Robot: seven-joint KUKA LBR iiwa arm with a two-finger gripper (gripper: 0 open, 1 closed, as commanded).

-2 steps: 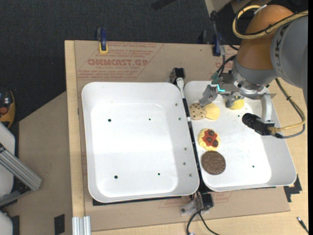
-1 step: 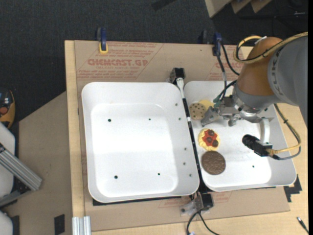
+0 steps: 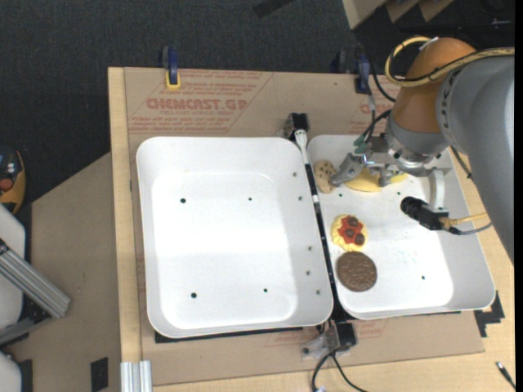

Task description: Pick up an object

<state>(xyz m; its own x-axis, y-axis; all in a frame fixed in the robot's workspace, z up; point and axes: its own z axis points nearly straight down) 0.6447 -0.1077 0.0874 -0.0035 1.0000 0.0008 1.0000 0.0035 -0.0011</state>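
Observation:
My gripper point(image 3: 353, 165) is low in the far left part of the right bin point(image 3: 425, 288), its metal fingers point(image 3: 347, 168) spread apart with nothing seen between them. A tan cookie point(image 3: 324, 174) lies just left of the fingers, near the bin's wall. A yellow banana-like piece point(image 3: 365, 184) lies just under and right of the gripper, partly hidden by it. Nearer the front sit a yellow tart with red berries point(image 3: 350, 231) and a round brown cookie point(image 3: 357, 271).
The left bin point(image 3: 221, 235) stands beside the right one, their rims meeting at a black clamp point(image 3: 297, 125). The grey arm with its orange band point(image 3: 433, 72) fills the upper right. A black cable plug point(image 3: 418, 211) hangs over the right bin.

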